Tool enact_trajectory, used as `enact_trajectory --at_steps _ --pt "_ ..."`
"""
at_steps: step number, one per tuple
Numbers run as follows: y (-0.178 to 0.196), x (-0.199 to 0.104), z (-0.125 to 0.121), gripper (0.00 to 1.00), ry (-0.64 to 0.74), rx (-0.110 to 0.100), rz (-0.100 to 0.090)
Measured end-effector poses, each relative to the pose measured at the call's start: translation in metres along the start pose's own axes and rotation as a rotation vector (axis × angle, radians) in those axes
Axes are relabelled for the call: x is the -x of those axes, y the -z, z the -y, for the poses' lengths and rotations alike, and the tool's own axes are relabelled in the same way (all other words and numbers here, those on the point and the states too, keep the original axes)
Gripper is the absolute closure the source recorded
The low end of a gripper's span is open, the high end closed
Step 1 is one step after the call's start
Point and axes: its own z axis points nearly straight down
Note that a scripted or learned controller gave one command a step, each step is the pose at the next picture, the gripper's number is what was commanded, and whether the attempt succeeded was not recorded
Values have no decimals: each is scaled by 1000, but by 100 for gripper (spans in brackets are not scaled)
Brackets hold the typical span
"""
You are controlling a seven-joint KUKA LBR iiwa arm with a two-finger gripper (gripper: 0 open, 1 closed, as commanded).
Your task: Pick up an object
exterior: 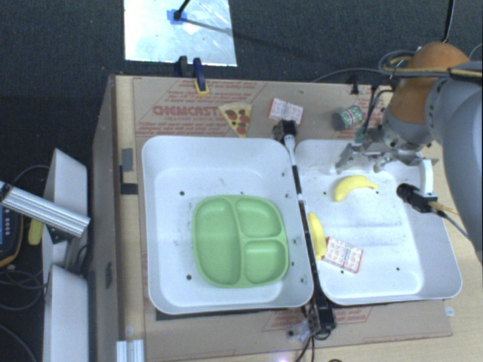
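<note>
A single fixed camera sits above the table [189,100] and looks down at a slant, so the far edge lies toward the top of the frame and the near edge toward the bottom. It stands far enough back to take in both white bins whole: the left bin [170,172] near the frame's middle, the right bin [423,255] toward the right side. Dark floor [60,36] shows beyond the table at the top and left. The arm [445,89] enters from the upper right corner.
</note>
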Motion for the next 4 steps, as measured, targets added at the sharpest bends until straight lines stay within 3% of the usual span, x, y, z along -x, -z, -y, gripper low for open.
enact_trajectory --at_steps 1,2,3,4 --pt "2 -42 50 0 -4 -4 -3" --pt "13 -42 49 100 -2 -1 -2" --pt "13 -42 49 0 -3 -2 -2" --pt "-12 -30 93 0 -7 -6 -2"
